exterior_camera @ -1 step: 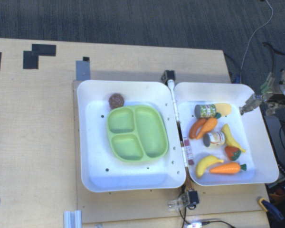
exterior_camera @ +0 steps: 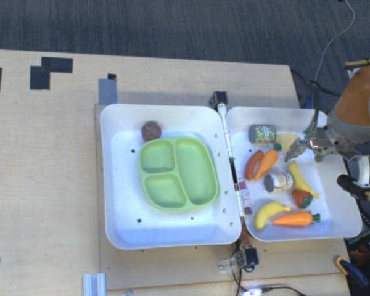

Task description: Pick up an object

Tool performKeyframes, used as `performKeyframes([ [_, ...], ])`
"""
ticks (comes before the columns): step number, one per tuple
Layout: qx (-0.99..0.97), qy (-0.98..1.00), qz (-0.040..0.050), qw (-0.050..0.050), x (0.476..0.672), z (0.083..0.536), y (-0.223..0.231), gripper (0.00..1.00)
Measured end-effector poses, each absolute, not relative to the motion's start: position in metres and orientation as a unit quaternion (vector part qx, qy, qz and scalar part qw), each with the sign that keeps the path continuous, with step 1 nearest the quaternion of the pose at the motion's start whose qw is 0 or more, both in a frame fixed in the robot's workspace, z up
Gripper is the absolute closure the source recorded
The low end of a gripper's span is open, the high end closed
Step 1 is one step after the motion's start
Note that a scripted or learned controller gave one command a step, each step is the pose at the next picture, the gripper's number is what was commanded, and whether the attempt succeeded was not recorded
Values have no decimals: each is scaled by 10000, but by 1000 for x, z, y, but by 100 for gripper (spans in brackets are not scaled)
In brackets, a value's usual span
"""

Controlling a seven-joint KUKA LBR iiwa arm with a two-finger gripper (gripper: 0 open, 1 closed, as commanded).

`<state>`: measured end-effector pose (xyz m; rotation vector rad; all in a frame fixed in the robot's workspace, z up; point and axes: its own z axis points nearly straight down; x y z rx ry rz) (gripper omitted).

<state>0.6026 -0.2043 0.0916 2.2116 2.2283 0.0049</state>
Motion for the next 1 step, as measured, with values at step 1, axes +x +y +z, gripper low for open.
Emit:
performKeyframes([
  [1,7034,7108,26,29,604,103,-204,100],
])
